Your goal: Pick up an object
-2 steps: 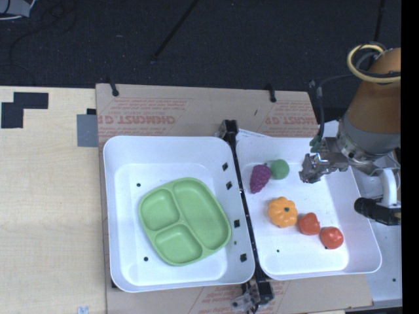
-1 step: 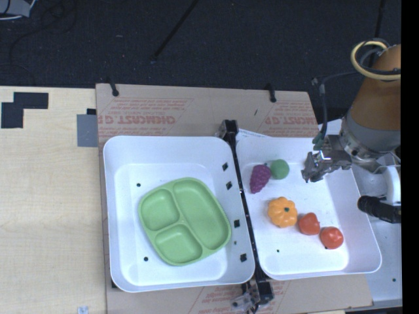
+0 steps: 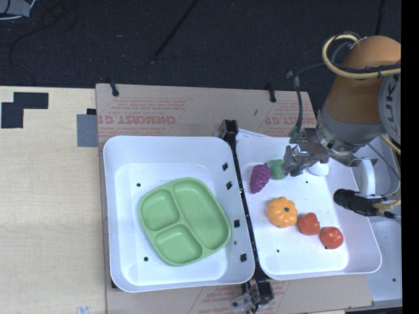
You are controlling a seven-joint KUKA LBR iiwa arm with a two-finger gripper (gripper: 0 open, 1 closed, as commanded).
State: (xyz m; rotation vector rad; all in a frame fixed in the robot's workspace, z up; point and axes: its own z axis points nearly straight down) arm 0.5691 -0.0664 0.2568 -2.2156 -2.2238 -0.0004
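Jaws (image 3: 293, 164) hover beside a green object (image 3: 277, 170) and purple grapes (image 3: 260, 177).

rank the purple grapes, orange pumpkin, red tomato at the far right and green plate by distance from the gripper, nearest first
From the gripper:
1. purple grapes, just to its left
2. orange pumpkin, below it
3. red tomato, lower right of the right bin
4. green plate, in the left bin

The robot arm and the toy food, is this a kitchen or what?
Probably a robot test lab, not a kitchen. A grey and orange arm reaches over two white bins on a bench. The fruit looks like toys: purple grapes, a little pumpkin.
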